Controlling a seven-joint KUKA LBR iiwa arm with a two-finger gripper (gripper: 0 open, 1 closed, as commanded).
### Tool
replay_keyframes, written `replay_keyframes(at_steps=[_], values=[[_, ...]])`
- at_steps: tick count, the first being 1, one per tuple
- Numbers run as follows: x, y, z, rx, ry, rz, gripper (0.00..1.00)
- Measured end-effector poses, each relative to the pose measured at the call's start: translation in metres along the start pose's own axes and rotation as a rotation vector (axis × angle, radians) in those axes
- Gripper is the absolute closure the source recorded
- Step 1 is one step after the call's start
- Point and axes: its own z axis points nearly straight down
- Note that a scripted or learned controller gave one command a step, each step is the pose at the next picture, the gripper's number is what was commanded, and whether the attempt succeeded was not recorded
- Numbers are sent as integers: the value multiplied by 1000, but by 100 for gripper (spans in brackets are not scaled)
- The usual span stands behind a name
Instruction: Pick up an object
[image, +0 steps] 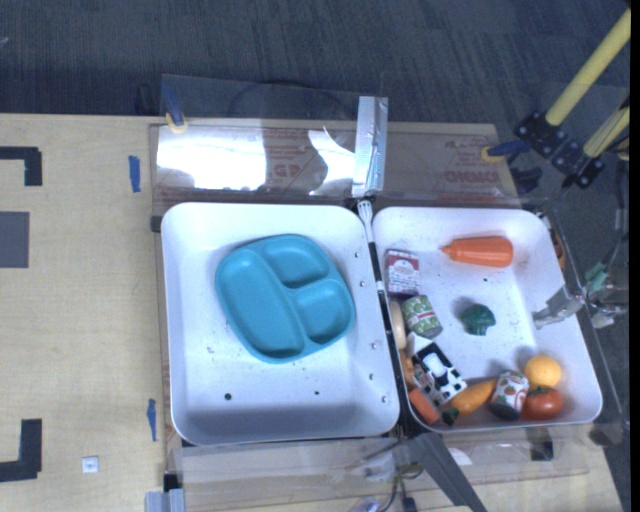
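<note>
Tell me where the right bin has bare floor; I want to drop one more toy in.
Free: the middle of the right bin, between the carrot, the green toy and the small cartons. Crowded: its near edge, around the tomato and orange.

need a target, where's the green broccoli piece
In the camera view, the green broccoli piece lies mid right bin, alone below the orange carrot.

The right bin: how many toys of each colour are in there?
Orange: 3, the big carrot, the small carrot and the round fruit
Red: 2, the tomato and the carton
Green: 2, the broccoli and the can
Black and white: 1, the cow-patterned toy
Total that I can tell apart: 8
</note>
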Motion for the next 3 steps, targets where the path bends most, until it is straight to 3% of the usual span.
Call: replay_keyframes(at_steps=[1, 2, 3], values=[[52, 88, 142, 7, 2, -46, 0], [50, 92, 127, -6, -3, -45, 100], [-11, 122, 7, -14, -7, 3, 100]])
